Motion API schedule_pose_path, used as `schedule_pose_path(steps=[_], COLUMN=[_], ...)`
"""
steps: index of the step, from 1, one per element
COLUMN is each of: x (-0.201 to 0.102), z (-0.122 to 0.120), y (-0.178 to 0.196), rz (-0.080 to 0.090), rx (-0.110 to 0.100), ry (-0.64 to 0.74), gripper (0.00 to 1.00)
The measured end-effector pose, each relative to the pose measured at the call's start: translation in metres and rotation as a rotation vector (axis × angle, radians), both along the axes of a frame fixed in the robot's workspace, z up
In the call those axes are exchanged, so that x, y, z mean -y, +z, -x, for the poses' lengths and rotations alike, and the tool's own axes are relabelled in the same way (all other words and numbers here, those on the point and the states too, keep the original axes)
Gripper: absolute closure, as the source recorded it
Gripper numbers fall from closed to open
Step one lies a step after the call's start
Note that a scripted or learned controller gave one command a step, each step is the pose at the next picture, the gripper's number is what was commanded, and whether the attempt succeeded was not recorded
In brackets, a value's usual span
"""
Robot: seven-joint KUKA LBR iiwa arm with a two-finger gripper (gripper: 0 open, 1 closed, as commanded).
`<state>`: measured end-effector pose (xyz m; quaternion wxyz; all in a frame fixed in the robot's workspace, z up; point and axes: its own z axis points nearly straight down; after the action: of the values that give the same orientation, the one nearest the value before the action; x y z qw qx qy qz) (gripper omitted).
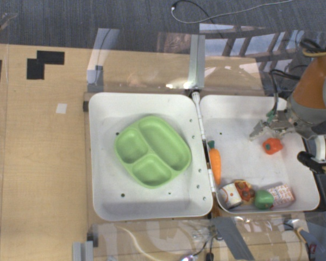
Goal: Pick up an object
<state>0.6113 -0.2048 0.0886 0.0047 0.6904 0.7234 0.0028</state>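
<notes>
My gripper [271, 131] hangs over the right bin [233, 113], near its right side, with the fingers spread open and nothing between them. A small red toy fruit with a green stem [272, 145] lies on the bin floor just below and in front of the fingertips, apart from them. An orange carrot [215, 165] lies along the bin's left wall. At the front of the bin sit a small can [232, 195], a red-and-yellow item [245, 190], a green fruit [263, 199] and a small printed box [282, 193].
The left bin [103, 200] holds a green divided plate [152, 150] at its middle. A metal divider [202, 140] separates the two bins. The arm's grey body and orange band [315, 86] stand over the right bin's right edge.
</notes>
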Motion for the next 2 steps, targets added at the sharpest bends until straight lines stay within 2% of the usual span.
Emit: schedule_pose_path(steps=[1,2], x=[0.001,-0.001], z=[0.032,-0.006], y=[0.001,0.050], rz=[0.000,0.001], rx=[0.000,-0.004], ry=[0.009,0.168], gripper=[0.00,0.00])
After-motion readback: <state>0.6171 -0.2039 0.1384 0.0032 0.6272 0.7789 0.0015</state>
